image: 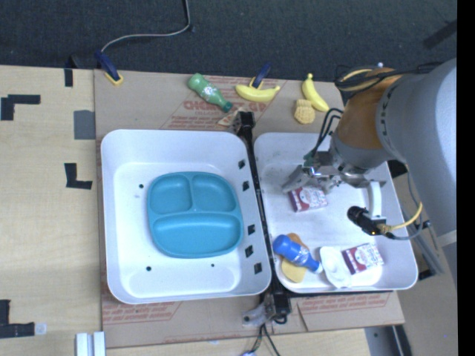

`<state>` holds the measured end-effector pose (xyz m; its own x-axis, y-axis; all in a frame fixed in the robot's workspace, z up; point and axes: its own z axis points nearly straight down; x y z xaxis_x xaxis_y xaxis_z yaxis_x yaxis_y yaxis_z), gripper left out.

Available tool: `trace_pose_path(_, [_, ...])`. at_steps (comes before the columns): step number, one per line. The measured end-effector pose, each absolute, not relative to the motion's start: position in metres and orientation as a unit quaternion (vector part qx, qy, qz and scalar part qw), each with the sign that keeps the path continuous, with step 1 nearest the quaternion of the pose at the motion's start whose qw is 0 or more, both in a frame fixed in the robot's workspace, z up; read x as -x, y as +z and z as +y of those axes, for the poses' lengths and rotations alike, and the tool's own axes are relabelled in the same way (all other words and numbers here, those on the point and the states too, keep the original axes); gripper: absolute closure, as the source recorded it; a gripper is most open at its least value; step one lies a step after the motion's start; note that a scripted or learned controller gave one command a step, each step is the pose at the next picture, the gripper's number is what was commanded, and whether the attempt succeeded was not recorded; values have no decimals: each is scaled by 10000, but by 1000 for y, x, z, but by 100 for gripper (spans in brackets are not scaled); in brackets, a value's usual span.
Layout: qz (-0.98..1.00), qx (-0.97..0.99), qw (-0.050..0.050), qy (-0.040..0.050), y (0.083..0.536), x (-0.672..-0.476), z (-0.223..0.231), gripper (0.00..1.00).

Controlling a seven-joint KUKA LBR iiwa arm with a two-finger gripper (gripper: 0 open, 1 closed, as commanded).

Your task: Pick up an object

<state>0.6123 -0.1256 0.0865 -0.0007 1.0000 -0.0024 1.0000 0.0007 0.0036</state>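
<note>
arm: grey arm [415, 117] reaches in from the right, wrist bent down over the right bin [404, 273] | jaws [312, 178]: spread, gripping nothing; poised just above the red-and-white packet [306, 199] | packet: flat on the bin floor, near the bin's middle | blue bottle [295, 252]: toward the bin's front edge

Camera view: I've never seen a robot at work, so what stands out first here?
The blue tray in the left bin catches the eye first. Next comes the big grey arm reaching in from the right, its hand low over a small red and white packet in the right bin. Two bananas and a green bottle lie above the bins.
</note>
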Motion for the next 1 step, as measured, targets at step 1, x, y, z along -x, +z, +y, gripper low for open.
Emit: trace_pose_path(1, [7078, -7065, 17, 5, 96, -612, -125, 100])
